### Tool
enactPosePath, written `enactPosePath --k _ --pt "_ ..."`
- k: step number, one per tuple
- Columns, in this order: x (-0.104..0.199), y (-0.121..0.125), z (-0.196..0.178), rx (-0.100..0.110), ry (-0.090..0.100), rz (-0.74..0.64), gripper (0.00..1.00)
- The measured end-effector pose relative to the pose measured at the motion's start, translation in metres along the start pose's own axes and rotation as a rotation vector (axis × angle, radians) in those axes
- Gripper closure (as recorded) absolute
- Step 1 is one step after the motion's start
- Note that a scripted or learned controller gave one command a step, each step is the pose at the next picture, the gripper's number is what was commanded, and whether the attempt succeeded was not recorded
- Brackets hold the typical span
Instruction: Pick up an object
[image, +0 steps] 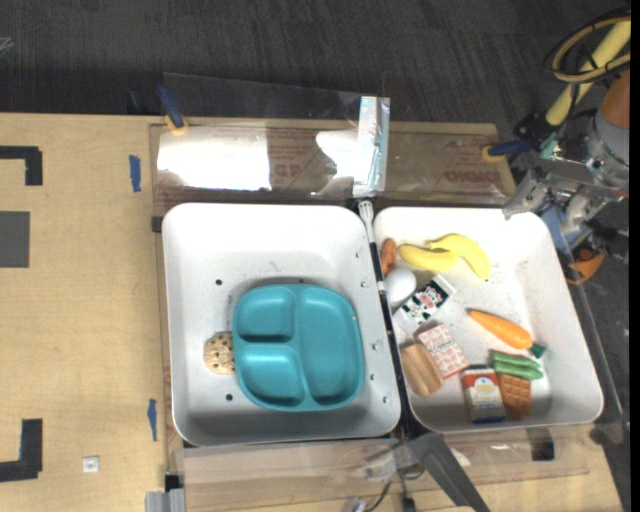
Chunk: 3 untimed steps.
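Note:
The right bin (570, 300) holds several toy foods: a yellow banana (448, 255) at the back, a white egg (400, 287), a small printed card box (428, 300), an orange carrot (500, 328), a pink wafer pack (441, 350), a bread roll (420, 368), a juice carton (483, 393) and a waffle (517, 392) under a green piece (518, 365). My gripper (566, 196) hangs above the bin's back right corner, apart from all of them. It is blurred among cables.
In the left bin (200, 250) lies a teal divided plate (297, 345), with a cookie (219, 352) at its left edge. A clear plastic sheet (270, 150) stands behind the bins. Yellow cables (585, 55) hang at the upper right.

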<state>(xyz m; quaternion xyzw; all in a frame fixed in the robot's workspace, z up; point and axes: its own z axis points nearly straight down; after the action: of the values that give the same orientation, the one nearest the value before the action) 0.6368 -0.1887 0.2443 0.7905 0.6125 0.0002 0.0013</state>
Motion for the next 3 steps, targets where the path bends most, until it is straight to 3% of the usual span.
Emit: enactPosePath --k 1,2,3 --pt "0.001 -0.062 0.087 0.006 0.003 -0.267 0.0" --pt "-0.022 -0.112 0.151 0.006 0.003 -0.444 0.0" --pt "-0.02 -0.109 0.139 -0.003 0.002 -0.446 1.0"
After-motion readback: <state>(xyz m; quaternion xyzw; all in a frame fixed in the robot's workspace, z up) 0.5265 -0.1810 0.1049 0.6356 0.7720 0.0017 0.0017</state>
